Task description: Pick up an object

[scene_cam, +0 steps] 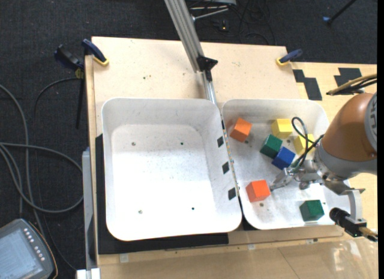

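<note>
bench point(162, 68) is pale speckled board on dark carpet, with cables looping on the floor at left and blue-and-yellow clamps point(95, 52) at its back corners. a grey metal rail point(183, 23) slants from the top down to the seam between the two bins. part of a tablet-like screen point(21, 251) shows bottom left. black checker marks sit on the board at far right.

left bin point(120, 113) is a shallow white speckled tray with rounded corners. right bin point(252, 218), same make, holds blocks, all small matte cubes: orange block point(241, 129) near the back left, yellow block point(281, 128) behind, green block point(271, 146) touching the blue block point(283, 156), a second orange block point(258, 190) at front left, a dark green block point(312, 210) at front right.

arm comes in from the right, orange band point(355, 129) over the bin's right side, hiding part of the bin floor. gripper point(287, 177) sits low between the blue block and the second orange block, just beside both. cannot tell how far the claw is open; nothing visibly held in it.
</note>
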You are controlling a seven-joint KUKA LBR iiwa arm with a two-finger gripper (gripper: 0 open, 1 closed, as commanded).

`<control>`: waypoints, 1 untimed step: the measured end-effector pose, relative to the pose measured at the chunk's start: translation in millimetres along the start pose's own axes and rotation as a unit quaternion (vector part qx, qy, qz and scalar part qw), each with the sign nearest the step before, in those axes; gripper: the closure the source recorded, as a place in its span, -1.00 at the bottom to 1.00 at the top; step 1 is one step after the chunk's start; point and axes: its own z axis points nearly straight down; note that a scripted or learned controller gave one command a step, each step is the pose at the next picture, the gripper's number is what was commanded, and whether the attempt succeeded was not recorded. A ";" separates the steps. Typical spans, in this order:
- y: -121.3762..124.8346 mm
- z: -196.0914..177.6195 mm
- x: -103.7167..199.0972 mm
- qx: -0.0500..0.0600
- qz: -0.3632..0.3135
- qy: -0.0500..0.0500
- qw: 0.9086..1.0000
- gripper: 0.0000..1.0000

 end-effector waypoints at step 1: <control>1.7 -13.1 -0.4 -0.003 0.000 -0.001 1.000 1.00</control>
